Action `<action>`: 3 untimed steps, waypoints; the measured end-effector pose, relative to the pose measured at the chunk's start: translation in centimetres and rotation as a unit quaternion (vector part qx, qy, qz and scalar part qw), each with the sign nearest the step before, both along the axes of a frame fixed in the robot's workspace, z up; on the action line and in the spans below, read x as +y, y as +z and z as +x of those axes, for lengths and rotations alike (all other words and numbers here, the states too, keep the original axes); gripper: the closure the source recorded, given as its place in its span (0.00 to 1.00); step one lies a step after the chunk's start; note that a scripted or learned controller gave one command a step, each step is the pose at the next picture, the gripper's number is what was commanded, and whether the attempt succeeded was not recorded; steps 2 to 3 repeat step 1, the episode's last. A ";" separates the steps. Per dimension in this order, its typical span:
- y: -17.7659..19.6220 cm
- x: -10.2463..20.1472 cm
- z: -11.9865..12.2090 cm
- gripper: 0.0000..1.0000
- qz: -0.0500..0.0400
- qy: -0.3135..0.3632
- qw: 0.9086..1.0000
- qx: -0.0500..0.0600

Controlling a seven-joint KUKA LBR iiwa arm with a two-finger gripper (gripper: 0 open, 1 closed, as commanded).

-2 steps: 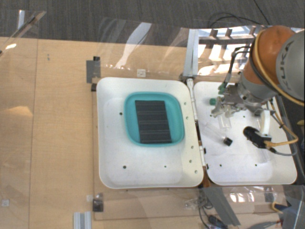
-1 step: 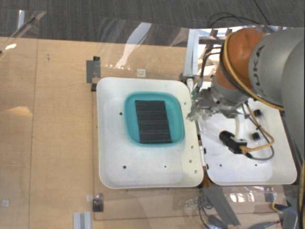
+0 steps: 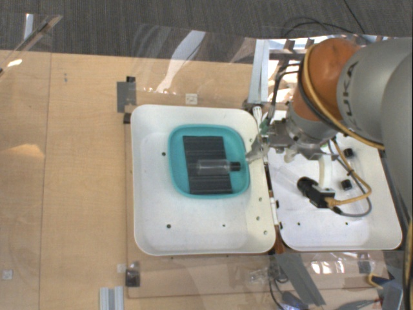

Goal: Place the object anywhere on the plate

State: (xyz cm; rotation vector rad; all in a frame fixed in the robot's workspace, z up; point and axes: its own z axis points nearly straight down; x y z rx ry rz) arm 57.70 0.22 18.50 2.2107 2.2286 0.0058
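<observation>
A teal plate (image 3: 178, 173) with rounded corners lies in the left bin (image 3: 155, 225). On the plate rests a dark ribbed rectangular piece (image 3: 205, 154). A small clear tube with a dark cap (image 3: 218, 167) lies across that piece, cap pointing right. My gripper (image 3: 257, 146) hangs at the divider between the two bins, just off the plate's right edge and apart from the tube. I see nothing held in it. The grey arm with its orange band (image 3: 329, 63) looms over the right bin.
The right bin (image 3: 381, 231) sits under the arm, with the arm's yellow and black cables (image 3: 322, 196) dangling over it. A metal bracket (image 3: 259, 70) stands behind the divider. Clamps (image 3: 126, 95) mark the left bin's corners on the wooden bench.
</observation>
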 end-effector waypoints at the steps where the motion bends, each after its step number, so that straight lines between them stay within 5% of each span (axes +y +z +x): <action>1: 0.0 2.4 6.3 0.00 0.000 0.061 0.998 0.000; 3: 0.0 2.4 6.3 0.00 0.000 0.061 0.998 0.000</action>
